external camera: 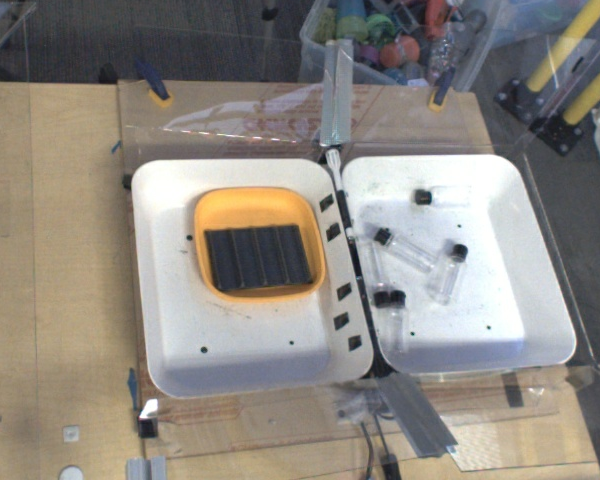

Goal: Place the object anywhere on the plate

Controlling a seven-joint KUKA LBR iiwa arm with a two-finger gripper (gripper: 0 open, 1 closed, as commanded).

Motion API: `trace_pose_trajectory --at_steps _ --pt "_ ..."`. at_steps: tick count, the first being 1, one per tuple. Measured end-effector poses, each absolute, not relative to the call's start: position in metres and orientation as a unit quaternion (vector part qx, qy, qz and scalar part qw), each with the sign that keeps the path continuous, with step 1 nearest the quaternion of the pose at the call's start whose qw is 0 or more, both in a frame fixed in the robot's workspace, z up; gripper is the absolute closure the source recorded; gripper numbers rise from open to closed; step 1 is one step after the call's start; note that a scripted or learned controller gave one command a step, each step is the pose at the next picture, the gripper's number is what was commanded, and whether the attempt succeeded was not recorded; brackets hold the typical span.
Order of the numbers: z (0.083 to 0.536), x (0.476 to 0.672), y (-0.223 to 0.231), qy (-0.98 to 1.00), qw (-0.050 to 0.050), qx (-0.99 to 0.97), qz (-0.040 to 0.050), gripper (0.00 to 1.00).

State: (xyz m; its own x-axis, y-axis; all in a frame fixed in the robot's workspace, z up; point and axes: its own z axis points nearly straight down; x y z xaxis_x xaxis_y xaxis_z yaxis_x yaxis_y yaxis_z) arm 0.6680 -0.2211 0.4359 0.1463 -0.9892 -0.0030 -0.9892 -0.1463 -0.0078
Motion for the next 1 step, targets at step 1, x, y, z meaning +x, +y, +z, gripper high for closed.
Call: trace_pose_trajectory --at_steps 1 --pt "0.4353 0.6678 -0.2142 0.491 0.003 -0.871 -0.0011 1.0"
